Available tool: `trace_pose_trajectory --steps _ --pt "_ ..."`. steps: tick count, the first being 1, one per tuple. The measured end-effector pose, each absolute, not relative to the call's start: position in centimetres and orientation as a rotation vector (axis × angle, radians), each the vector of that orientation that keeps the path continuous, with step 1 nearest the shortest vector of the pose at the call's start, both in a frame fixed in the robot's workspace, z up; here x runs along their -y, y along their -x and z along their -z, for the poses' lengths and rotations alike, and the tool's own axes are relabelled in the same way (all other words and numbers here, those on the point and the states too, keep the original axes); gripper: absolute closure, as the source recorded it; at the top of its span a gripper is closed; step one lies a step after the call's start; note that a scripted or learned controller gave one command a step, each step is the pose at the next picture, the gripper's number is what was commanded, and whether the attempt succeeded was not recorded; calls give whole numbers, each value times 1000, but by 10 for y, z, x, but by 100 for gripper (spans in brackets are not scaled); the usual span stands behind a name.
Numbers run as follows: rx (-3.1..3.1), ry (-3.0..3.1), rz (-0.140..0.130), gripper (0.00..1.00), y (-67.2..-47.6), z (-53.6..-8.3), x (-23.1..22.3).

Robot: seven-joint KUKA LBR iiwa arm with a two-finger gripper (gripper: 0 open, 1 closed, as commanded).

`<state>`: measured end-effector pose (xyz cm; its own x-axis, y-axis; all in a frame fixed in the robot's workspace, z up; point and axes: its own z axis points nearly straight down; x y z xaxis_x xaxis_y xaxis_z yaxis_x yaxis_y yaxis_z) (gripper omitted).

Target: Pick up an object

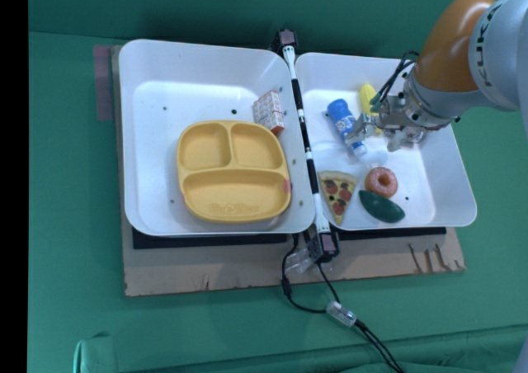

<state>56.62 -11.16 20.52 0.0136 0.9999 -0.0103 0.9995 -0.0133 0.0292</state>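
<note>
Gripper: the gripper (pixel 381 134) hangs over the upper middle of the right bin (pixel 450 167), reaching in from the right edge; its metal parts crowd together in this slanted look down, so whether it is parted or closed cannot be told, and nothing is seen caught in it.
Arm: grey arm (pixel 495 49) with the orange band (pixel 454 37) rising toward the upper right corner.
Nearest object: a blue bottle (pixel 342 122) with a white cap end, lying tilted on the bin floor just left of the gripper; a label band shows near its lower end.
Behind the gripper: a yellow piece (pixel 367 99), partly hidden, shape unclear.
Lower right bin: a pink-brown doughnut (pixel 381 182), a dark green oval piece (pixel 381 206) just below it near the front rim, and a pizza slice (pixel 337 194) close to the left wall.
Open room: bare white floor lies right of the doughnut and along the bin's far right side.
Left bin: the left bin (pixel 148 82) holds a yellow divided tray (pixel 233 172) and a small patterned box (pixel 268 110) by the inner wall.
Divider: a black-and-white rod (pixel 302 128) runs between the bins.
</note>
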Motion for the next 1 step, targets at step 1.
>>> trace_pose_trajectory --steps 1 --pt "-2172 -2215 -29 100 -568 -220 114"
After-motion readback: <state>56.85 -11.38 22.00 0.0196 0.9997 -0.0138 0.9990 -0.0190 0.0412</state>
